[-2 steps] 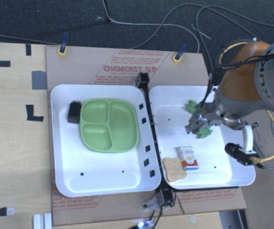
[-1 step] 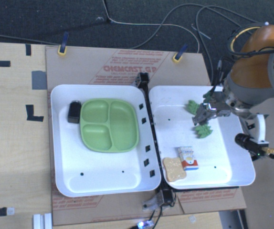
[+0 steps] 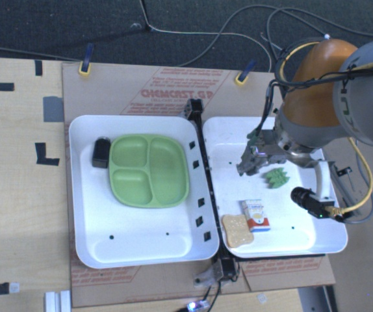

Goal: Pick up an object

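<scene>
My hand (image 3: 250, 164) sits over the right bin (image 3: 229, 132), low above its bare floor, near the upper middle of that bin. I cannot tell from this view whether the hand is spread or pressed together, and nothing is visible held in it.

Candidate objects, relative to the hand:
- A small green leafy toy (image 3: 277, 177) lies just beside the hand, on the arm side and slightly nearer the camera.
- A small white and red carton (image 3: 256, 214) lies nearer the camera, apart from the hand.
- A tan slice of toy bread (image 3: 237, 230) touches the carton's outer corner, farther still.
- A green divided plate (image 3: 149, 170) and a black block (image 3: 101, 153) sit in the left bin (image 3: 82, 194), well apart across the divider.

Step in hand, as I judge it: approach, with no grasp made yet.

The next move calls for centring over one object, most readily the green leafy toy, then descending so that it lies between the closing surfaces. The toy is small and low, so a shallow descent would likely miss.
</scene>
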Available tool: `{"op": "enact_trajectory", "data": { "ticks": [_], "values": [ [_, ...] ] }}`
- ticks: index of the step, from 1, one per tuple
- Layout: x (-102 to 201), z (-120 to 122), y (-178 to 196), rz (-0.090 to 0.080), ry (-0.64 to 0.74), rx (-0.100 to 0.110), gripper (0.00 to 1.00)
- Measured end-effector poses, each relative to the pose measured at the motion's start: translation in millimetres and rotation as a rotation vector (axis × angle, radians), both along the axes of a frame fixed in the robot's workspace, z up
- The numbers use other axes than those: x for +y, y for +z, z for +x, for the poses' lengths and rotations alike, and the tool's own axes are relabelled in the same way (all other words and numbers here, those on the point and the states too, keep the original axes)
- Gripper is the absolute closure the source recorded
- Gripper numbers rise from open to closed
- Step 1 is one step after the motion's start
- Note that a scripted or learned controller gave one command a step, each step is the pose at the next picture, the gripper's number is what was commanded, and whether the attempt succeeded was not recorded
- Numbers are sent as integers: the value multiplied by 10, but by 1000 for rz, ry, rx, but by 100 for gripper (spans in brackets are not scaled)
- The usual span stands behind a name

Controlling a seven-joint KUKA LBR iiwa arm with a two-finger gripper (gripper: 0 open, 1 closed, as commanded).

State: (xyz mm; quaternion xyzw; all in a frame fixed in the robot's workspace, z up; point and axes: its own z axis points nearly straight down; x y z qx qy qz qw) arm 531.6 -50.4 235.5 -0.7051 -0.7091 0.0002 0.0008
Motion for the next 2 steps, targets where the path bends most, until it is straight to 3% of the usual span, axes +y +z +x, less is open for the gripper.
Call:
{"op": "enact_trajectory", "data": {
  "ticks": [2],
  "values": [
    [1070,-205,-104,0,1,2,100]
  ]
}}
